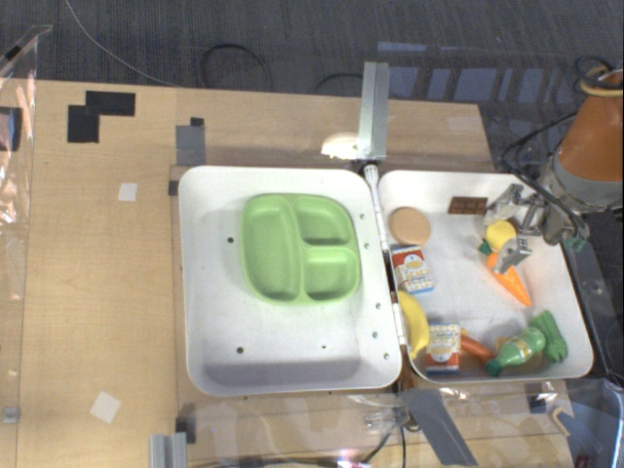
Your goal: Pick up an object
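Two bins on the bench. Right bin has the pickables: yellow lemon-like toy near the far right side, with the gripper right over it; metal fingers sit beside the toy, but I can't tell if they're spread or clamped, or whether anything is actually held. Orange carrot lies just below that, angled toward the right wall. Brown chocolate bar at the far edge, round tan cookie near the divider, small carton just below it. Banana along the left wall, second carton and green bottle at the near edge.

Left bin holds a green divided plate, roughly centred.

Surface: light wood bench with black tape marks at far left, metal bracket between the bins at the back. Dark grey carpet behind, thin cable across it.
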`<action>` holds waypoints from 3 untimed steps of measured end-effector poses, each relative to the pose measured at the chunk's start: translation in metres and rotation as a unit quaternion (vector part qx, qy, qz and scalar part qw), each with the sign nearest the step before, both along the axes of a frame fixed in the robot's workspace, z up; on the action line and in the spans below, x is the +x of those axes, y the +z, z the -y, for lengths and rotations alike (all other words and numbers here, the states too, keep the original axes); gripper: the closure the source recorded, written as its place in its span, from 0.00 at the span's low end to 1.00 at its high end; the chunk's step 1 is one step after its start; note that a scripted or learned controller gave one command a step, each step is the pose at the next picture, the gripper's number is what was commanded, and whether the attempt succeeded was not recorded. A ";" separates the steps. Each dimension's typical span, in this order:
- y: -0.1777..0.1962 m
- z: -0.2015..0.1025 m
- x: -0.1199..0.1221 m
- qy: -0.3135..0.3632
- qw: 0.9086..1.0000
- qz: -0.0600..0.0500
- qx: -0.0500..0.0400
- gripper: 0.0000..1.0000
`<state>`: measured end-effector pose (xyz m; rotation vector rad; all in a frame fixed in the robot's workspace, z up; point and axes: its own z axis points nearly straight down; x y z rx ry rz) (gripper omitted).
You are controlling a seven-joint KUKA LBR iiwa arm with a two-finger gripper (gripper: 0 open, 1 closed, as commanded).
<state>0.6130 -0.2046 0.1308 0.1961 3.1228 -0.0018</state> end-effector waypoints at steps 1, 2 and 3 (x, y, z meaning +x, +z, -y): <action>-0.042 0.001 -0.003 -0.032 0.999 0.000 0.000 0.00; -0.041 -0.022 -0.052 -0.107 0.994 0.001 0.001 0.00; -0.027 -0.023 -0.048 -0.104 0.995 0.006 0.000 1.00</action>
